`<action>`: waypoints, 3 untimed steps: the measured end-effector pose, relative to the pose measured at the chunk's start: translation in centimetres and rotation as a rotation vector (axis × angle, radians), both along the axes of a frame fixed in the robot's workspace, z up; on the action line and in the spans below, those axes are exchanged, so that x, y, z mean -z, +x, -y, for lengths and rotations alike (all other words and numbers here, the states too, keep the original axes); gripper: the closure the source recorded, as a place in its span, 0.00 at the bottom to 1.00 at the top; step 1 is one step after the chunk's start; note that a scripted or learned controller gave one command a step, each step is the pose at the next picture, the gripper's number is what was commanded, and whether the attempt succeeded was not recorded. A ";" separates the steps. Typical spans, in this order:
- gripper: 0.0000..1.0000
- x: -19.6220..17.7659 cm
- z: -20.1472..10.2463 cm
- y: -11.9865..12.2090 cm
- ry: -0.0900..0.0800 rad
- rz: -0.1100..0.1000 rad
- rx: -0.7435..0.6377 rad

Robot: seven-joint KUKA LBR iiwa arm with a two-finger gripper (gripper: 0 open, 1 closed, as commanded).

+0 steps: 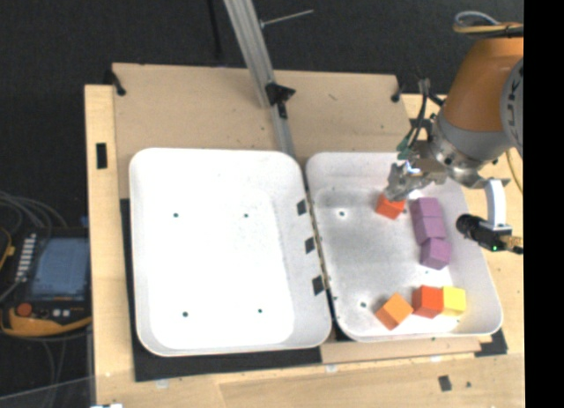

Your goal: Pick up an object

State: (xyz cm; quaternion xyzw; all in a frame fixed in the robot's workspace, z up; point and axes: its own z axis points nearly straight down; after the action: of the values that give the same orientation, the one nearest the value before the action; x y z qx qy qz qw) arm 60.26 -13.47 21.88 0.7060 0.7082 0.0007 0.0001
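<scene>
Over the right bin [352, 177], end effector [401, 188] meets red block [389, 207]; grip indiscernible, no writing legible.

A thick grey arm segment [480, 137] carries a broad, glossy orange band [483, 80] above it. Below the grey wrist sits a small metallic claw [404, 179] with green wiring beside it; thin cable loops over the band's top.

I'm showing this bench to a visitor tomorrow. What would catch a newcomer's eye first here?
Probably the grey and orange arm reaching in from the right, its pincer low over a small red block in the right bin. Next, the coloured blocks there: a purple bar beside it, and orange, red and yellow blocks clustered at the near edge.
</scene>
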 end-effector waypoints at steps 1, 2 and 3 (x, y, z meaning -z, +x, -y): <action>1.00 -0.7 -4.7 -2.5 0.000 -0.001 -0.003; 1.00 -1.6 -10.7 -3.9 0.002 -0.001 -0.005; 1.00 -0.7 -15.8 -5.5 0.001 -0.002 -0.002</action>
State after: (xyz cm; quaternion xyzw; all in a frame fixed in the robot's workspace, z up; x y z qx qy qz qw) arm 54.75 2.36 22.56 0.7051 0.7091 0.0001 -0.0009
